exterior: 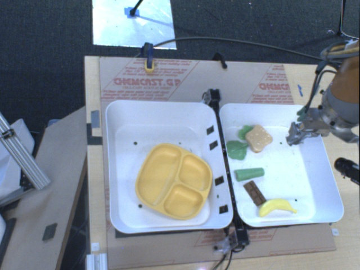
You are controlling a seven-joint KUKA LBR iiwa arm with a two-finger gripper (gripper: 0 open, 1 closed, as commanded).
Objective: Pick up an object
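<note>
Your hand [293,136] is hovering over the right bin [329,176]; its grip is too blurred to tell.
One banana [276,207] is lying below-left of it.

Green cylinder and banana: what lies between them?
In the camera view, a brown chocolate bar lies between the green cylinder and the banana, in the right bin.

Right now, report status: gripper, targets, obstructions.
Gripper over right bin, upper right, holding nothing visible. Banana, brown bar, green cylinder, tan slice all loose, left of it. Nothing blocking them.
</note>
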